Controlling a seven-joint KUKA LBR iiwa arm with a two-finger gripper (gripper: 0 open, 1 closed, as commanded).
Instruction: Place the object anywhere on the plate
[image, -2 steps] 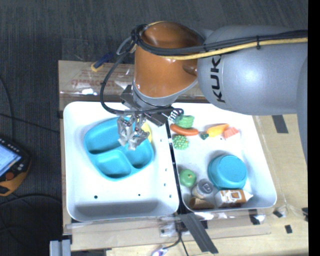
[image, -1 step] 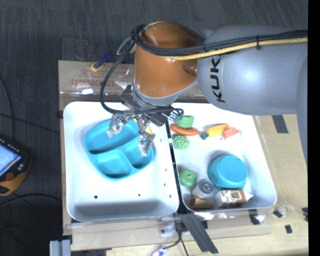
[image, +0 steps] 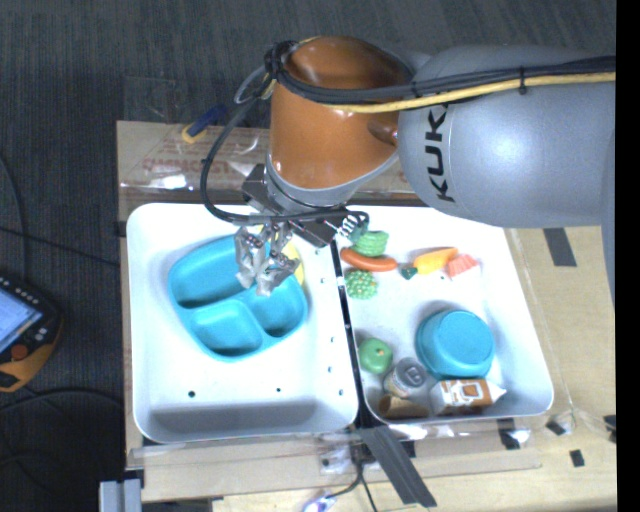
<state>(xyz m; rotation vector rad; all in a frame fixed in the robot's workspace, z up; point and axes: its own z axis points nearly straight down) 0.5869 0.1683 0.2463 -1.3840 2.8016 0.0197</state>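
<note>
A blue divided plate (image: 205, 275) lies in the left white bin (image: 180, 400). My gripper (image: 262, 268) hangs straight down over the plate's right side, above the ridge between its compartments. A small yellow object (image: 295, 266) peeks out at the gripper's right side, close above the plate's right rim; most of it is hidden, and I cannot tell whether it is held. The orange band and grey arm cover the bins' far edge.
The right bin (image: 520, 300) holds a green piece (image: 372, 241), a red-orange vegetable (image: 368, 262), a bumpy green item (image: 360, 285), a yellow-orange piece (image: 432, 262), a blue cup (image: 455, 342), a green ball (image: 375, 354), a grey can (image: 408, 377) and a small carton (image: 465, 393).
</note>
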